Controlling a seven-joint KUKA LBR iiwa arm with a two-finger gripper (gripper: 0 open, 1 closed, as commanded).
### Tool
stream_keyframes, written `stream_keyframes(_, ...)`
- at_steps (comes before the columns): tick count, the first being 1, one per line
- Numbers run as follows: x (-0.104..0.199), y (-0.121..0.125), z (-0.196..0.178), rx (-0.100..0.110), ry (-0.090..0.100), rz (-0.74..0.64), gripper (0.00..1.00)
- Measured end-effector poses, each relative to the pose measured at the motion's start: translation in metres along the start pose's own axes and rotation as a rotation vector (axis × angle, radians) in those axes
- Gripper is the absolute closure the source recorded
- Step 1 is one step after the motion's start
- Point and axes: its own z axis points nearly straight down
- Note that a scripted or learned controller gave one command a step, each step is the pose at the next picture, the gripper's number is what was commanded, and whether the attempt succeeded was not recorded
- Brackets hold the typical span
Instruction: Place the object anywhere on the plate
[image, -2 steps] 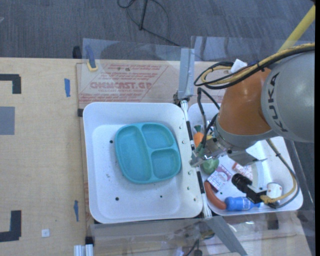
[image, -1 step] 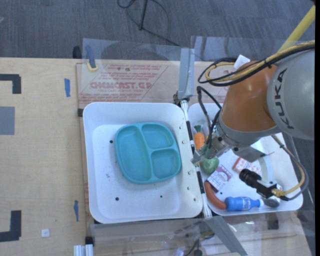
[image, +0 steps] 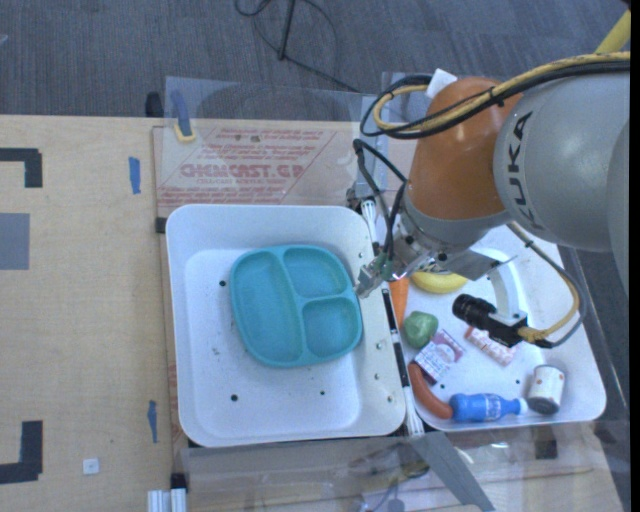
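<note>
— Sitting where, that teal divided plate (image: 295, 305)?
— In the left bin (image: 200, 400), toward its right side, compartments facing up.
— And the gripper (image: 378, 272)?
— Just over the plate's right rim, at the wall between the two bins. Clenched or released, I cannot tell.
— What lies closest?
— A carrot (image: 400, 298) just right of it in the right bin (image: 575, 350), a banana (image: 440, 282) beside that, and a green fruit (image: 420, 326) below.
— Further out?
— A red-and-white packet (image: 440, 355), a blue bottle (image: 485, 406) and a small can (image: 545, 388) toward that bin's front wall. Both bins rest on the surface (image: 80, 300).
</note>
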Motion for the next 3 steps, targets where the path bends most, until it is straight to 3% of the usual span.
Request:
stream_keyframes(1, 0.055, -0.07, -0.001, 0.005, 0.004, 0.106, 1.0)
stream_keyframes(2, 0.025, -0.089, -0.108, 0.002, 0.0, -0.011, 1.0)
stream_keyframes(3, 0.039, -0.08, -0.1, 0.003, 0.003, -0.242, 1.0)
